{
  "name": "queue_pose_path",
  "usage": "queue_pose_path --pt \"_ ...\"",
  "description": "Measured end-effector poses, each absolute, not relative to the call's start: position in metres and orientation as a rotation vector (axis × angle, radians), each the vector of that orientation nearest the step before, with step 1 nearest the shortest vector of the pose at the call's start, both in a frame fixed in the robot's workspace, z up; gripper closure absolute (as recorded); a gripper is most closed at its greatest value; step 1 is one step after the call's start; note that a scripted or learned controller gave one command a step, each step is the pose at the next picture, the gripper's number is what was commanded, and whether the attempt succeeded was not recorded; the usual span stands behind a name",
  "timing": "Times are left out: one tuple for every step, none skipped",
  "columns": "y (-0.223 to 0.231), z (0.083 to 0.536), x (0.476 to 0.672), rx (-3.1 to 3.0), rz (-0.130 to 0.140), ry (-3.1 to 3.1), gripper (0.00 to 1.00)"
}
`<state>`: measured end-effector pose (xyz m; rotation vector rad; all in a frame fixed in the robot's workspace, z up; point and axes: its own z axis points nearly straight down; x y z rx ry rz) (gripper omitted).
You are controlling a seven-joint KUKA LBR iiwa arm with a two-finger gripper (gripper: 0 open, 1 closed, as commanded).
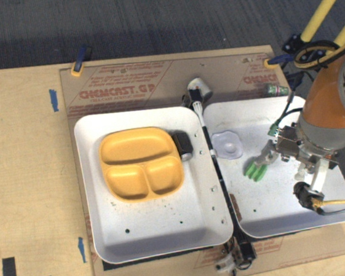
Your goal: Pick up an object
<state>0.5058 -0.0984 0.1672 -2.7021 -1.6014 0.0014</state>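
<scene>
In the right bin [329, 206] a small green object [256, 170] lies on the white floor, left of centre. My gripper [263, 161] reaches in from the right and its tip sits right at the green object, touching or just above it. A clear plastic lid-like piece [227, 145] lies near that bin's left wall, up and left of the gripper. The left bin [146, 230] holds a yellow divided tray [141, 162] with a small black object [182, 144] against its right edge.
The arm's orange band [332, 100] and grey wrist hang over the right bin's right side, with a black cable [309, 196] looping below. The ridge between the bins [217, 172] runs just left of the green object. Bare white floor fills the front of both bins.
</scene>
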Motion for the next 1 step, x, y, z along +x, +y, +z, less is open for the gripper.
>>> queue_pose_path --pt "-0.0964 0.0848 0.503 -2.723 0.0 -1.564 0.0"
